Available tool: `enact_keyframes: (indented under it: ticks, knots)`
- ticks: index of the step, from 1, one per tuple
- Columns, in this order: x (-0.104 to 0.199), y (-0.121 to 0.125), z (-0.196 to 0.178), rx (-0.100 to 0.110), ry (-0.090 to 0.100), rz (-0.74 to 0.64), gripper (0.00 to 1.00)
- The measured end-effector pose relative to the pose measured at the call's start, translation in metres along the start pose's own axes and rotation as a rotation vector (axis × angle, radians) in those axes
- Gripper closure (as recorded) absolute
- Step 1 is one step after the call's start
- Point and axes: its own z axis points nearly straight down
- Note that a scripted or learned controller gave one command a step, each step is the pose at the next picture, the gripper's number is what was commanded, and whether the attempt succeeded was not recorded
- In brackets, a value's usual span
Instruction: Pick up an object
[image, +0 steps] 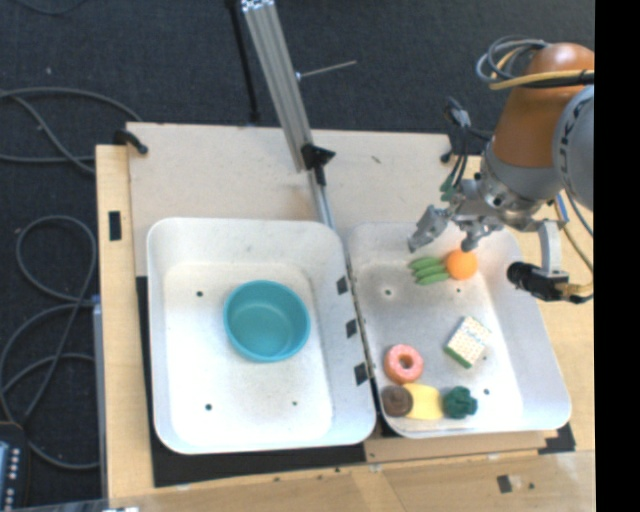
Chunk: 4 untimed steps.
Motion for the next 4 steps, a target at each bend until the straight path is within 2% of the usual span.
enact_keyframes:
  ticks: [1, 3, 4]
  knots:
    - [0.000, 0.000, 0.000, 0.000, 0.000, 0.000, 0.00]
    - [0.004, -0.014, 0.100, 0.005, -0.004, 0.005, 0.00]
    - [0.001, -0.015, 0.127, 0.004, -0.004, 0.006, 0.00]
